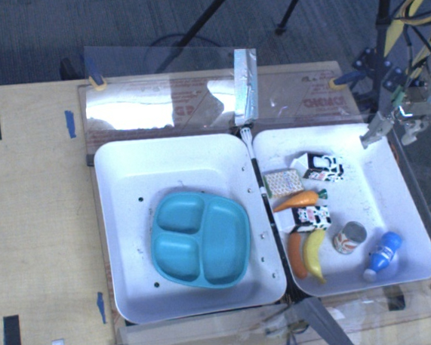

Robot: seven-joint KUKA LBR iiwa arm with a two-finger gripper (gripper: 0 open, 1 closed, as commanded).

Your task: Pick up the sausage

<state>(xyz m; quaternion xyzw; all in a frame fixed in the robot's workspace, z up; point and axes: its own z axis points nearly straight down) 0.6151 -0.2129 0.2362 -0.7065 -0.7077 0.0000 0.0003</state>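
The sausage (296,254) is a short orange-brown link lying upright along the left wall of the right bin (399,188), near its front. It touches a yellow banana (314,255) on its right. My gripper (374,131) hovers over the far right corner of the right bin, well away from the sausage and with nothing seen in it.
The right bin also has an orange carrot (298,199), two black-and-white cow-patterned items (323,167) (311,216), a small speckled box (282,182), a tin can (348,238) and a blue bottle (383,254). A blue divided plate (201,238) lies in the left bin (121,215).
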